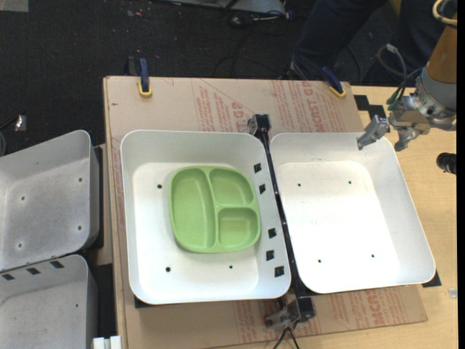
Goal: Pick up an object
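Cardboard-topped bench [189, 107] | green plate [215, 209] – left bin [145, 195] | end effector [385, 135] spread wide – right bin's [407, 217] far corner | dark floor [65, 27]

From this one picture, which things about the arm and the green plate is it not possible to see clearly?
- Arm: the camera view's right edge cuts it off, so its upper part is out of frame.
- Gripper: open, with nothing between the jaws; their tips are small and blurred over the right bin's far corner.
- Green plate: what lies beneath it in the left bin is hidden by the plate itself.
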